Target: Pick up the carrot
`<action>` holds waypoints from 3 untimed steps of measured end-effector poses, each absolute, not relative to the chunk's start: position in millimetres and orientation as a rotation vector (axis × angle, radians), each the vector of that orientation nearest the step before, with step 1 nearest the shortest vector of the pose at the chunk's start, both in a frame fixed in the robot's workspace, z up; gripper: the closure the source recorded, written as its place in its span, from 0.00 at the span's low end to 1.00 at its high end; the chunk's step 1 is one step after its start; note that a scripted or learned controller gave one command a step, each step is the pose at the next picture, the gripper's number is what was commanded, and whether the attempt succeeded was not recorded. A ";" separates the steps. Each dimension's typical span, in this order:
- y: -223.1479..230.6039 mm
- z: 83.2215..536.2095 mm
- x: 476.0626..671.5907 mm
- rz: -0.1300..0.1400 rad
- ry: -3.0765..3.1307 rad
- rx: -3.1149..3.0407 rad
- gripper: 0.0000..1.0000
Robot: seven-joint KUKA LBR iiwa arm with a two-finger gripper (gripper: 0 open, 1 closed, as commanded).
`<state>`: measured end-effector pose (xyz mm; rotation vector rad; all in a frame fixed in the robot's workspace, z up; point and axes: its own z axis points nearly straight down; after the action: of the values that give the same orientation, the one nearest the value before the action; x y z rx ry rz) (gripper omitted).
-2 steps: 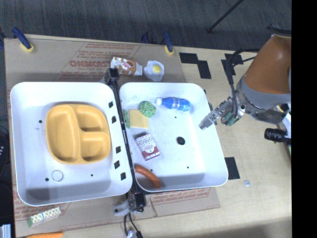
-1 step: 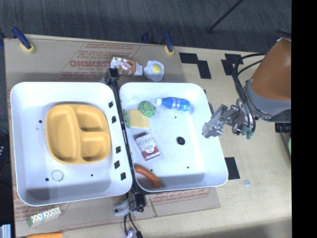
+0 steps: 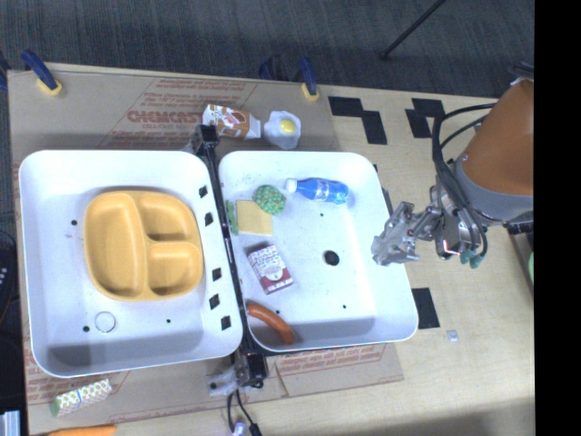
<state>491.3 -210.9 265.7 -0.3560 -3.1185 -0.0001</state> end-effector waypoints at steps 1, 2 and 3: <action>-211.1 279.8 477.4 0.002 -3.143 0.042 1.00; -210.8 291.1 485.3 0.002 -3.073 0.657 1.00; -208.9 263.3 484.8 -0.001 -2.957 1.058 1.00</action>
<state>484.8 -208.9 263.3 1.0576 -2.9567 -0.0008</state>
